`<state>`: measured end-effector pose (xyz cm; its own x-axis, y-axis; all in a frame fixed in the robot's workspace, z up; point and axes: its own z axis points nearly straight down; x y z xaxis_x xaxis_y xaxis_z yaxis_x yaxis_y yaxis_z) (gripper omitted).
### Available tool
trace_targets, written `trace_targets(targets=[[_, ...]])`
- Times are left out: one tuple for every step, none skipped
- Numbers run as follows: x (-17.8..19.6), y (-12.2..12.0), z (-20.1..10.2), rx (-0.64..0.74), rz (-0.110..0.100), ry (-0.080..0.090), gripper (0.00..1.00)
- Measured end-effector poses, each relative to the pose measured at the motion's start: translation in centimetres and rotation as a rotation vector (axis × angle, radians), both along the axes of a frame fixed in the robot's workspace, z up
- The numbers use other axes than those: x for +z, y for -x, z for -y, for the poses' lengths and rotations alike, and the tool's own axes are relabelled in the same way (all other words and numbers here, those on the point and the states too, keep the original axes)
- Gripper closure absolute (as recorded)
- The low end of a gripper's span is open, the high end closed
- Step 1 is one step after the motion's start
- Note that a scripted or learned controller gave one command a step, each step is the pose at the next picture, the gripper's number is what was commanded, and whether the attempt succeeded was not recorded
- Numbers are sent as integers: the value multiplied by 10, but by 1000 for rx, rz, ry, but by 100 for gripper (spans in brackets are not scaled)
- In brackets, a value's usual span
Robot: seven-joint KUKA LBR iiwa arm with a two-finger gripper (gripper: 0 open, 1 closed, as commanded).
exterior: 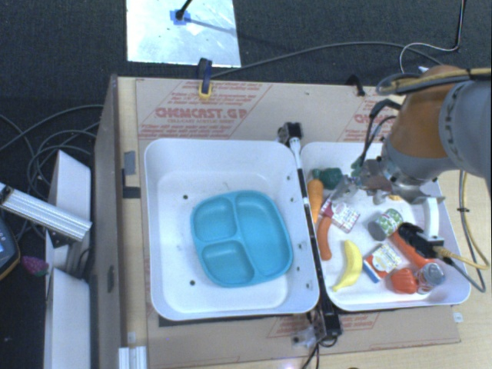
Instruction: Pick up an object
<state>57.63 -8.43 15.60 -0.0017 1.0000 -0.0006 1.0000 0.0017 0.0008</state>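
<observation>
Two bins sit side by side on the bench; the left bin (165,206) holds a blue tray (241,237), and the right bin (453,287) holds the clutter that the task draws on; the arm (430,125) reaches in from the right and its gripper (355,181) hangs low over the upper left part of that bin; whether it is apart or together I cannot tell, since the wrist hides that end from above, and nothing can be seen held; the nearest things lie just below and to the left of it: a clear packet (342,215) with red dots almost under it, a green piece (330,177) just beside it toward the divider, and a carrot (316,194) against the bin's left wall, its long axis running up and down the view; a red stick (324,237) and a banana (350,264) lie further down, both roughly along that same line; a grey can (387,223) sits to the lower right; my judgement is that the packet is the likeliest target, being closest, so the coming move would be a short drop down and slightly left; the packet is flat and slippery-looking, so a pinch may well slide off.
</observation>
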Motion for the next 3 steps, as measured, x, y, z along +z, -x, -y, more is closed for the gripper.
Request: trace_targets(targets=[[-25, 41, 51, -1, 0, 1, 0], [-70, 73, 29, 0, 6, 1, 0], [-61, 73, 28, 1, 5, -1, 100]])
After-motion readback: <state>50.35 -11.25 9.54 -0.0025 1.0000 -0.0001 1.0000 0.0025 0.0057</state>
